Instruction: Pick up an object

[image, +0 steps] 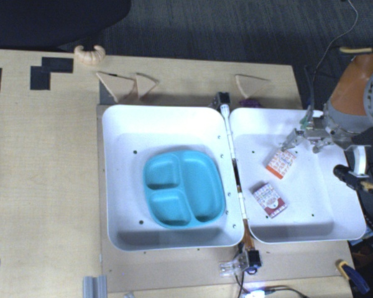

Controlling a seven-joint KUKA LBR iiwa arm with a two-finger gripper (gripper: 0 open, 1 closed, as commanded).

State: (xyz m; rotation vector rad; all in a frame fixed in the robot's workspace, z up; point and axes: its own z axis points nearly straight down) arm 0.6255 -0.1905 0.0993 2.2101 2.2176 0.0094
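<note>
My jaws (300, 136) hang over the upper right of the right bin (336, 231); whether they are spread or pressed together I cannot tell at this resolution, and I see nothing between them. Just beside the tips, down and to the left, lies an orange packet (280, 163), flat and turned at a slant. A red packet (269, 200) lies nearer the front wall, apart from the first. The left bin (121, 166) carries a blue tray (183, 188).

Procedure, as I judge it: take the orange packet, being nearest. Centre over it, align across its short side, descend until the tips straddle it, then close. A flat packet may slip; check the grip before lifting.
</note>
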